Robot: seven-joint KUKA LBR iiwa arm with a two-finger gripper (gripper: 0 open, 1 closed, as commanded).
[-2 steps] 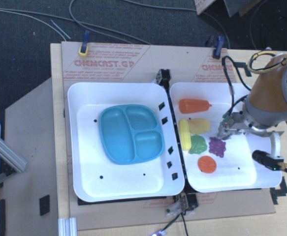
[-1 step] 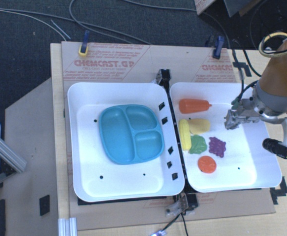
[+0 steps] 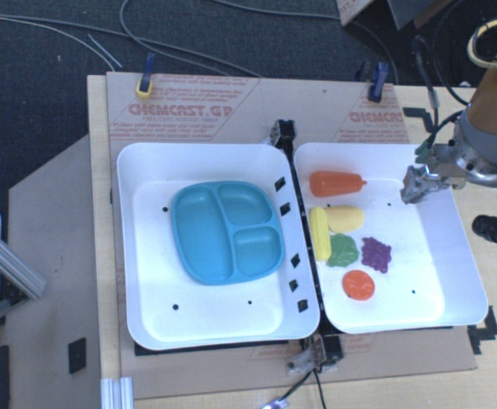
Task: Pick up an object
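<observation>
Left bin: blue divided plate. Right bin: carrot, corn, lemon, broccoli, grapes, tomato. Tool at far-right wall, grip state unreadable.

"CHEMCAST GP" printed in red, brown backing sheet

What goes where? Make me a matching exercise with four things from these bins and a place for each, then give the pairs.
Things:
1. blue tray
2. carrot
3. tomato
4. gripper

Places:
A. top of the food cluster in the right bin
B. above the right bin's upper right part
C. in the left bin
D. bottom of the food cluster

Pairs: 1-C, 2-A, 3-D, 4-B
</observation>
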